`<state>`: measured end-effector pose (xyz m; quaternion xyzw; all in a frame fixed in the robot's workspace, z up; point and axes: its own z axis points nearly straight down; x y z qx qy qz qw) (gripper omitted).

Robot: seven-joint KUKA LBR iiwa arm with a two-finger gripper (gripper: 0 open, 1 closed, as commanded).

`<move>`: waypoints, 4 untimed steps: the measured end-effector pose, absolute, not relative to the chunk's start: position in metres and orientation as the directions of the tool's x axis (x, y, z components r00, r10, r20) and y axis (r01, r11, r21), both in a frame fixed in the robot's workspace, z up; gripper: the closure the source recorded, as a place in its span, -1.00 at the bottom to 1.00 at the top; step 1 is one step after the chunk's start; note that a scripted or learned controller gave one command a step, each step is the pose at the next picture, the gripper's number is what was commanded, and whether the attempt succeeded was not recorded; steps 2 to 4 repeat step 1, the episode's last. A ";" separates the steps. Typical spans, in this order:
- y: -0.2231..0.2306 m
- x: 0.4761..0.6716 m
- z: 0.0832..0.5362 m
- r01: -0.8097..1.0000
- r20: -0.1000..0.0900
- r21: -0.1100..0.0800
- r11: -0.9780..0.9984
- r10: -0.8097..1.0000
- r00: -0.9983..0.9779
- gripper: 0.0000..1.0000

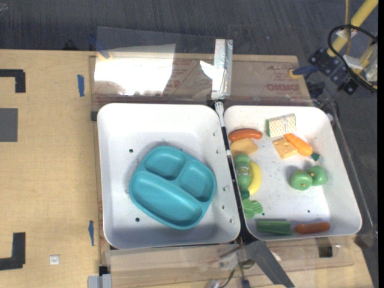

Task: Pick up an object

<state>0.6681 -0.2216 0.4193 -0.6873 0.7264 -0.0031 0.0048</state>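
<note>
The right white bin (282,198) holds several toy foods. A red sausage (246,134) lies over an orange bun (242,146) at its upper left. Beside them are a checkered block (281,125), a tan wedge (284,149) and a carrot (299,144). Two green apples (307,178) sit at the right. A yellow banana (256,179) and a clear green piece (242,164) lie along the left wall. Near the front are a leafy green piece (252,207), a dark green cucumber (273,225) and another red sausage (312,227).
The left white bin (114,131) holds a teal divided plate (173,186). A clear plastic sheet (138,71) and a metal bracket (221,71) stand behind the bins. Black cables and a yellow bar (354,32) sit at the top right. Tan board (42,161) lies to the left.
</note>
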 end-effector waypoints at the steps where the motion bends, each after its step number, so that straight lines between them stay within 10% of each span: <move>1: -0.214 0.668 0.454 -0.966 0.000 -0.011 -0.260 -0.966 0.260 1.00; 4: -0.214 0.668 0.454 -0.966 0.000 -0.011 -0.260 -0.966 0.260 1.00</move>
